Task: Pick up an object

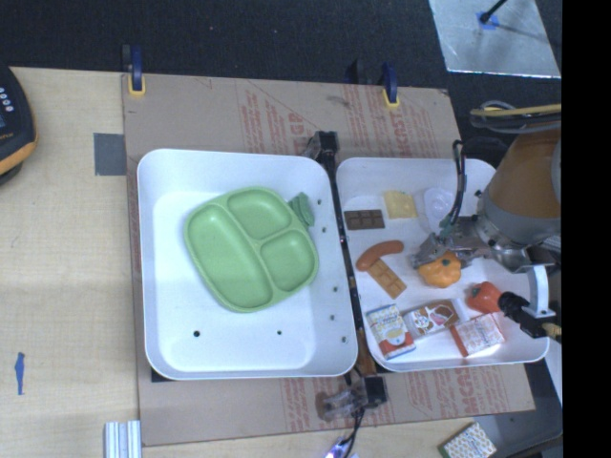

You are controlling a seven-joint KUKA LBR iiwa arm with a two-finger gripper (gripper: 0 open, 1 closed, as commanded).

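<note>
One small orange toy fruit sits in the right bin, just right of the toy hot dog. It looks light, rigid, rounded and slippery; grip across its middle. Gripper touches it; its spread cannot be told.

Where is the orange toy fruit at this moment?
In the camera view, the orange fruit lies in the right bin, just under the gripper, with the sausage to its left and the red fruit at its lower right.

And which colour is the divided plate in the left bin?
Light green; the plate shows best in the camera view.
</note>
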